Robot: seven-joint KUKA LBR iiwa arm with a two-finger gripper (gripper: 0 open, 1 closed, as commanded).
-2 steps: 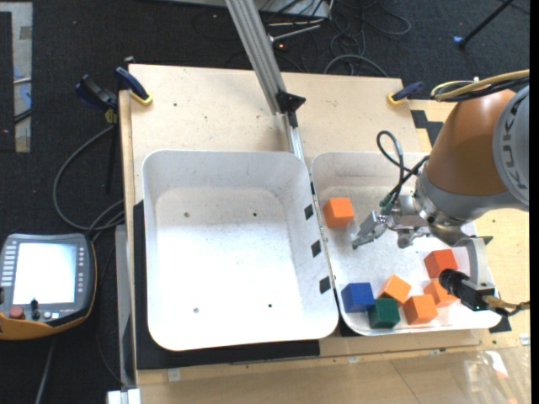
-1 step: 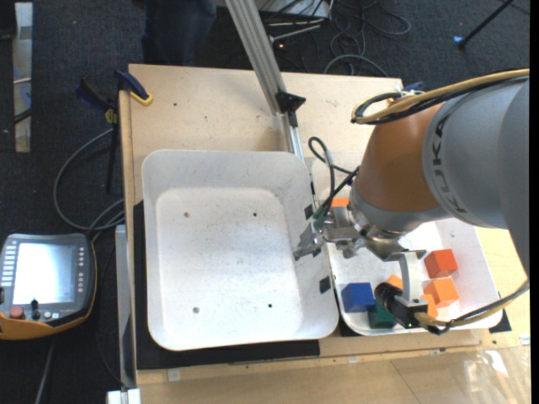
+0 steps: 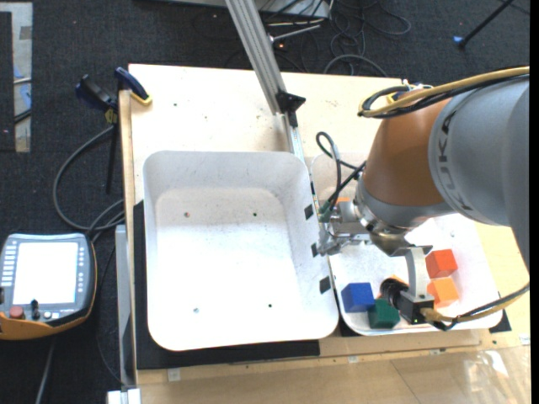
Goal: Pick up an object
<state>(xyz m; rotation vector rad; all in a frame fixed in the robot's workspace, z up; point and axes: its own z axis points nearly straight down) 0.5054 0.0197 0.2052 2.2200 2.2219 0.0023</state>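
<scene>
Right bin point(image 3: 364, 330), near end: green block point(image 3: 385, 315) at 6 o'clock, blue cube point(image 3: 358, 296) just beside it at 10. Orange block point(image 3: 444, 291) at 4 o'clock, 2nd orange block point(image 3: 441, 263) touching it at 12. Claw point(image 3: 330, 230) at the bin's 9 o'clock rim, w/ left bin point(image 3: 227, 251) alongside; open or closed, can't tell.

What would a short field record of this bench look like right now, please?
arm: reaches in from the right, over the right bin
claw: by the right bin's left wall; grip state unclear
right bin contents: blue cube, green cube, red-orange cube, orange cube
layout: blue and green near-left; both orange ones right
left bin: beside it, on the left
</scene>
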